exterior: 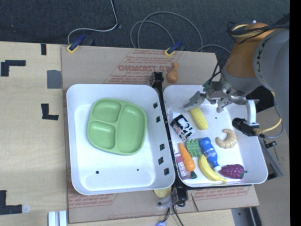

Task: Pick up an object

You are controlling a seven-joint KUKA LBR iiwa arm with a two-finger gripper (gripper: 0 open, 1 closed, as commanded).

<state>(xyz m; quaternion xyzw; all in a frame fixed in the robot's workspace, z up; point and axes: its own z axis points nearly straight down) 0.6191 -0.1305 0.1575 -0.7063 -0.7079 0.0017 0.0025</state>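
Corn cob (199, 118) — a small yellow toy, likely light, stiff plastic with a ribbed skin — lies near the far edge of the right bin (256, 147), just below the gripper (205, 101), whose fingers stand spread and empty. A grasp across its narrow middle looks best. Sharing that bin: croissant (227, 138), banana (209, 168), carrot (187, 157), grapes (232, 171), blue bottle (208, 149). The left bin (77, 140) carries a green divided plate (116, 125).

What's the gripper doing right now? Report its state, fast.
Gripper: jaws open, holding nothing, above the corn cob in the right bin.
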